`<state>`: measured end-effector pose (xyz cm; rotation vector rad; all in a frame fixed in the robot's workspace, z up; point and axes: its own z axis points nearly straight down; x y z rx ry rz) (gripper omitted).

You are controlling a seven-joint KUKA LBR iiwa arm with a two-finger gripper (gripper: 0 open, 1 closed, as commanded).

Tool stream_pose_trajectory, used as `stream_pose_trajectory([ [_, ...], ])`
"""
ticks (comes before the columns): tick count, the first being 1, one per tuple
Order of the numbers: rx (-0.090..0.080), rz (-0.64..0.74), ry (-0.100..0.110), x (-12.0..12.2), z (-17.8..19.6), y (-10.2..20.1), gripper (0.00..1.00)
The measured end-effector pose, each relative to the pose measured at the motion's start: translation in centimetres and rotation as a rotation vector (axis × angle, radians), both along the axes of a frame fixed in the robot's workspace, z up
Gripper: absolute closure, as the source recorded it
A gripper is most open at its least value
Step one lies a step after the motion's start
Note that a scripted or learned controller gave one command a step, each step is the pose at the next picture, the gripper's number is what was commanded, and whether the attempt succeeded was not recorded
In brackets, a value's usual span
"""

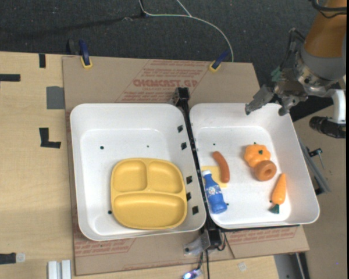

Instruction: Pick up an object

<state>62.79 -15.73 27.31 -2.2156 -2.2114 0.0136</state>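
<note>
- The gripper (269, 104) hovers over the right bin's (235, 122) far right corner, fingers spread and gripping nothing.
- Sausage (221, 165), blue bottle (213, 195), pumpkin (255, 153), doughnut (264, 170) and carrot (278, 190) lie in that bin.
- A yellow tray (148, 193) fills the left bin's (87, 133) near half.

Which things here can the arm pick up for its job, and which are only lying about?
For the job: gripper, open above the right bin's far edge; sausage; pumpkin; doughnut; carrot; blue bottle.

Lying about: yellow divided plate in the left bin; blue clamps; cardboard sheet.
</note>
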Motion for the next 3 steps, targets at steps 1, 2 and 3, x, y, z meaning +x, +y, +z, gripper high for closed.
stream_pose_trajectory([
  [1,-0.002,0.003,-0.013,0.2,0.8,0.1,0.00],
  [2,-0.003,0.003,-0.009,0.4,-3.6,0.1,0.00],
  [3,-0.003,0.002,-0.009,0.0,-8.9,-0.8,0.00],
])
